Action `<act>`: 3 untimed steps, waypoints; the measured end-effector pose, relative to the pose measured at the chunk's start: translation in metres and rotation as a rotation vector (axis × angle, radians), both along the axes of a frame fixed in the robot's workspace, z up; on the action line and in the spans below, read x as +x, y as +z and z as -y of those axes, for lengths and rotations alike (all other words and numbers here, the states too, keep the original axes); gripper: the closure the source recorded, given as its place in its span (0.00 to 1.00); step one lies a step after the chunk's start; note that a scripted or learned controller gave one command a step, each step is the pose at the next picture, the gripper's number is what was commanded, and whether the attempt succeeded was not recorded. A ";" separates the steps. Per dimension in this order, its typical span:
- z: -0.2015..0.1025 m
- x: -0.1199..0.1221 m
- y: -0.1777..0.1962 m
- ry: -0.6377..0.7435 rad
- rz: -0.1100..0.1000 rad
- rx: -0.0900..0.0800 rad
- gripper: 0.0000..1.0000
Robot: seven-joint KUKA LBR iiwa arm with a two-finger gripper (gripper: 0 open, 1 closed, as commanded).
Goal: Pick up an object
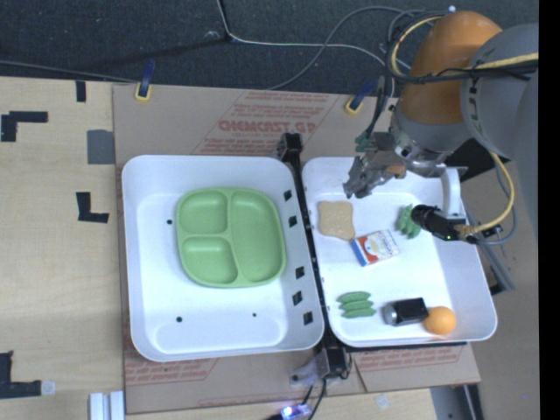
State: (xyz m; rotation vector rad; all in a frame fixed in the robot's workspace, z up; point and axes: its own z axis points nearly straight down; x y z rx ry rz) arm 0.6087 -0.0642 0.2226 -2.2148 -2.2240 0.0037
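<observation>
The hand point(360, 182), grip state indeterminable, is hovering at 12 o'clock of the bread slice point(335, 220), apparently lining up a grasp.

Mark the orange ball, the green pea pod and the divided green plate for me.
orange ball point(440, 321), camera view, middle of the ball.
green pea pod point(355, 304), camera view, centre of the pod.
divided green plate point(232, 237), camera view, ridge where its compartments meet.

Assorted small objects point(378, 247) in right bin point(464, 278)
</observation>
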 end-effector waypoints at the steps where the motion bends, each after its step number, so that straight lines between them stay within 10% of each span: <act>1: -0.048 -0.014 0.008 0.001 0.001 0.001 1.00; 3: -0.132 -0.064 0.000 -0.001 -0.001 -0.001 1.00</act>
